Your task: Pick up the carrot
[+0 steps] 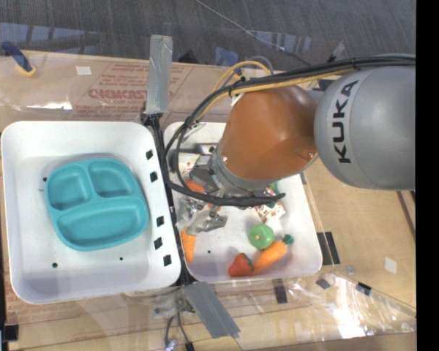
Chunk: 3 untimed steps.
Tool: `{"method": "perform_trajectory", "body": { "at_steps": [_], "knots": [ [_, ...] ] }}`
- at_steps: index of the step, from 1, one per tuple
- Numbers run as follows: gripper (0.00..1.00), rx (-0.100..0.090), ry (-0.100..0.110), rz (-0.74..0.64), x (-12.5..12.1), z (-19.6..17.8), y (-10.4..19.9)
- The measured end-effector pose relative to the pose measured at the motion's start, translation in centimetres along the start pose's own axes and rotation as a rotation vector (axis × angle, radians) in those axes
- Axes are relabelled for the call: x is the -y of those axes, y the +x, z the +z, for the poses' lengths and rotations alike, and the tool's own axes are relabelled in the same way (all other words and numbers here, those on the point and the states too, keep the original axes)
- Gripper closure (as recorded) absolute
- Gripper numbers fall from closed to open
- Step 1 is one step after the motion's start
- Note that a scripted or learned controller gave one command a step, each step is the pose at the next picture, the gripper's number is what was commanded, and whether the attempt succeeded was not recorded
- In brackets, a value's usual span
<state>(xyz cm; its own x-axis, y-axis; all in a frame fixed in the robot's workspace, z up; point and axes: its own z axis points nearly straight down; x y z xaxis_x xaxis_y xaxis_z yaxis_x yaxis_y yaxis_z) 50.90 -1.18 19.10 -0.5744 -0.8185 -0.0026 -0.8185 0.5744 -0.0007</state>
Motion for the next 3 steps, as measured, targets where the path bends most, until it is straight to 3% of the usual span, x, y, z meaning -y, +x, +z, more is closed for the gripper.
{"method": "perform_trajectory", "body": {
  "at_steps": [1, 2, 3],
  "knots": [
    [1.0, -0.004, -0.005, -0.24, -4.3, 0.1, -1.3],
    [1.0, 0.001, 0.002, -0.355, -7.1, -7.3, -4.8],
    [1.0, -0.004, -0.009, -0.634, -1.2, 0.2, -1.1]
  ]
}}
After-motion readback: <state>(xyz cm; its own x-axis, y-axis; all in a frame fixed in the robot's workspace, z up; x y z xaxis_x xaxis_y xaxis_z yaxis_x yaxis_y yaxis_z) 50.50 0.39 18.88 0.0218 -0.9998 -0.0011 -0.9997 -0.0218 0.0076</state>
